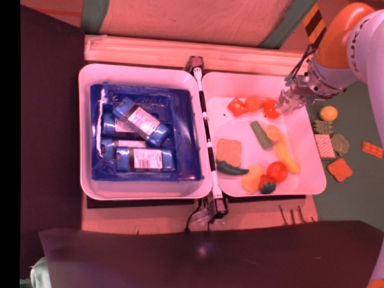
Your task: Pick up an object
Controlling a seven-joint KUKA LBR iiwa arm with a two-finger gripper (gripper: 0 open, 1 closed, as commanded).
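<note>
Camera view: banana point(287, 156) lengthwise down-right.

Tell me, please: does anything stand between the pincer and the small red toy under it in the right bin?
Nothing visible does. The pincer hangs just right of the small red toy, with bare right bin floor around.

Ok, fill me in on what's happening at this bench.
The grey and orange arm reaches in from the right, its tool low over the far side of the right bin, near a small red piece. Nothing is visibly held yet. That bin holds toy food, including a yellow banana and a red tomato. The left bin holds blue bottles on a blue tray.
</note>
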